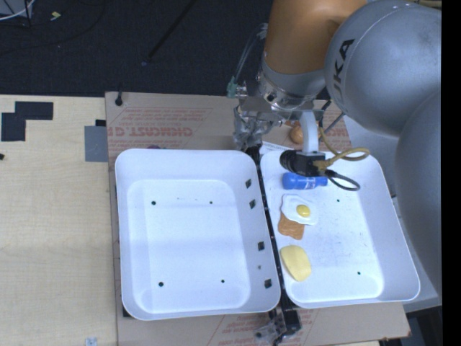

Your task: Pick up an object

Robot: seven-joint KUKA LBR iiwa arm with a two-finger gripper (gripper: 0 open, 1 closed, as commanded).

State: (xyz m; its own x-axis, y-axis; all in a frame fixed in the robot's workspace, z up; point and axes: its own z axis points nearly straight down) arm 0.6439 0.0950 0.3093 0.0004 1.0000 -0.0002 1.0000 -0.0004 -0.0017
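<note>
a robotics lab: an industrial arm (374, 63) over two white bins (122, 193) on a cardboard-lined bench (43, 215) (cables on dark floor (108, 27)).

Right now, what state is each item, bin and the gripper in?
Fried egg toy: lying flat in the right bin, overlapping the toast piece.
Yellow lemon-like toy: resting loose, apart from the egg.
Blue object: lying by the bin's far edge.
Left bin: holds nothing.
Gripper: above the far rim, fingers unclear.
</note>
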